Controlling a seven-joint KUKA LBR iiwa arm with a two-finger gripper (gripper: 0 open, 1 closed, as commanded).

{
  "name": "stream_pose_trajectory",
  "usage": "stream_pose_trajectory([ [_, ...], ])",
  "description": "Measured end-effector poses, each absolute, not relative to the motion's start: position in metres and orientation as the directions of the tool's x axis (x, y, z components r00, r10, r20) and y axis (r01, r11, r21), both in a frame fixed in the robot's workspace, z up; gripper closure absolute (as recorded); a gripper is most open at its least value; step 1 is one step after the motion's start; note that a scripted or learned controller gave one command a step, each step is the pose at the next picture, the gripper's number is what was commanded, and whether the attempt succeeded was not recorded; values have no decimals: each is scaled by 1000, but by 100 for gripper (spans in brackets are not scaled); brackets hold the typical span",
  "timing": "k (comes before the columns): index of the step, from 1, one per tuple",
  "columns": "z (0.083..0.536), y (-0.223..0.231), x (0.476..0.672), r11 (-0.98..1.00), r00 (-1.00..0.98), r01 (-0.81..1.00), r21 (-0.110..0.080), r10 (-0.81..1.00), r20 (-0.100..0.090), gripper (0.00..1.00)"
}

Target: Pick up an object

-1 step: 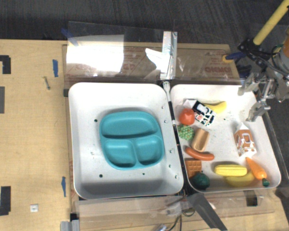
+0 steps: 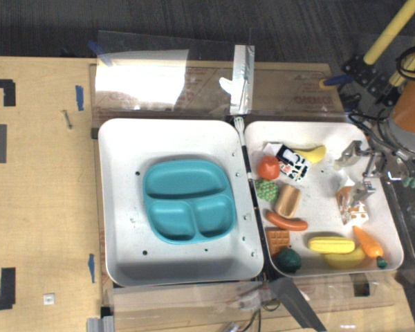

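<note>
Tabletop (image 2: 34, 206) with two white bins side by side. Left bin (image 2: 117, 151): a teal tray (image 2: 189, 200) with three compartments is held at its centre. Right bin (image 2: 394, 247): toy foods are gathered, with a banana (image 2: 311, 153) at 12 o'clock, a card (image 2: 292, 163) just beside it, a tomato (image 2: 269, 168) at 10 o'clock, a sausage (image 2: 286, 221) and waffle (image 2: 278, 239) at 8 o'clock, corn (image 2: 331, 245) at 6 o'clock and a carrot (image 2: 369, 243) at 5 o'clock. The arm (image 2: 409, 109) is extended in from 3 o'clock; the hand (image 2: 360, 178) is lowered over the bin's 3 o'clock part, above a small orange-and-white piece (image 2: 351, 205). Whether the hand is spread or closed cannot be told, and nothing is seen held. The step in hand is judged to be the descent to a grasp; closure on one item and a clean lift are called for next.
</note>
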State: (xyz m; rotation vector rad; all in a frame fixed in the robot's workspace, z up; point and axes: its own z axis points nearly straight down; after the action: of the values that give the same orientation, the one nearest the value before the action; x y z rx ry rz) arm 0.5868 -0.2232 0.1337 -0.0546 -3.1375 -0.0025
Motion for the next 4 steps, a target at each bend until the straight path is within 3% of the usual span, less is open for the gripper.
stream_pose_trajectory([
  [1, 88, -213, 553, 993, -993, 115, -1, 115, -7, 0],
  [2, 88, -216, 515, 972, -972, 234, 8, 234, -6, 0],
  [3, 89, -214, 489, 951, -951, 309, 12, 309, -14, 0],
  [4, 100, -215, 489, 951, -951, 308, 8, 308, -17, 100],
])
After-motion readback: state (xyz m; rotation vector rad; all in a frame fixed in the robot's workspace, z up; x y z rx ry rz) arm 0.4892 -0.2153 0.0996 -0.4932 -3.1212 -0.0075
